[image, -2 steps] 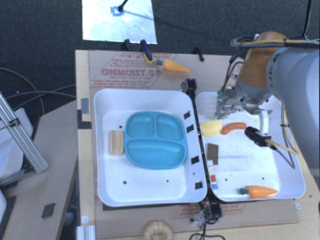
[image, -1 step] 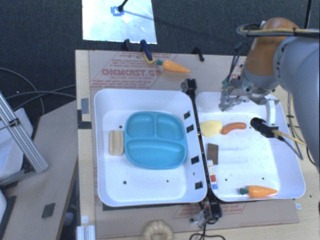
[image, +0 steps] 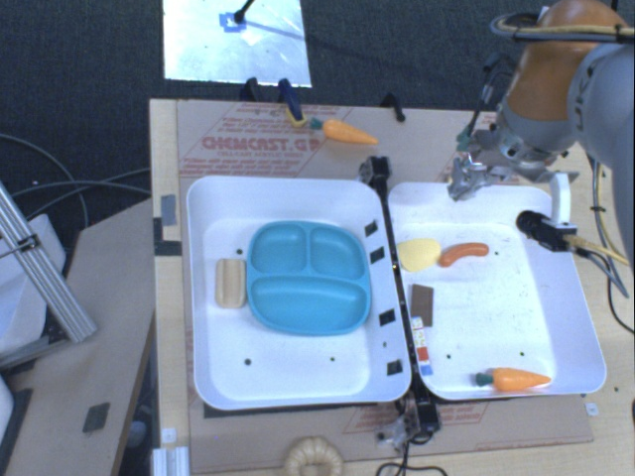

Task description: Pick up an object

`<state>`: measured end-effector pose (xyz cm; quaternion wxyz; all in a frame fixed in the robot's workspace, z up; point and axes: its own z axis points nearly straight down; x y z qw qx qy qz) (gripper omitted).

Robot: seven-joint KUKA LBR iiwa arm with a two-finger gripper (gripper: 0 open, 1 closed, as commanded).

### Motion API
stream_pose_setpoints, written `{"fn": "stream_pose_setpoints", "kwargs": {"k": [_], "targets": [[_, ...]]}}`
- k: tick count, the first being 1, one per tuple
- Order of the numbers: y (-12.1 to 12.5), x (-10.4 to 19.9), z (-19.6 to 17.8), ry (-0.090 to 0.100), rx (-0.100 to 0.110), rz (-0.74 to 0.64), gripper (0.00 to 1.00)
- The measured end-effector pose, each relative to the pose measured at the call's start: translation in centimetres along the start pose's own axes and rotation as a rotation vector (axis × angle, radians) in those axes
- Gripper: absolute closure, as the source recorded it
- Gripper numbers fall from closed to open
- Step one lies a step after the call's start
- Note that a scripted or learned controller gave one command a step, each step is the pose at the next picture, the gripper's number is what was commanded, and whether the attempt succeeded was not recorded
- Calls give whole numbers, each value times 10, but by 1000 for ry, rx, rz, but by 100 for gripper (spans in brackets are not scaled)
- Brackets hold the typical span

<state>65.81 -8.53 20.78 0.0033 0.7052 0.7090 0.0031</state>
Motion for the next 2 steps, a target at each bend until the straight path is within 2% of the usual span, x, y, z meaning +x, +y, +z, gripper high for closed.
{"fn": "stream_pose_setpoints", "kwargs": {"k": [1,2], "targets": [[1,0,-18,1,4,0,100],[1,59,-10,1,7,-4,100]]}}
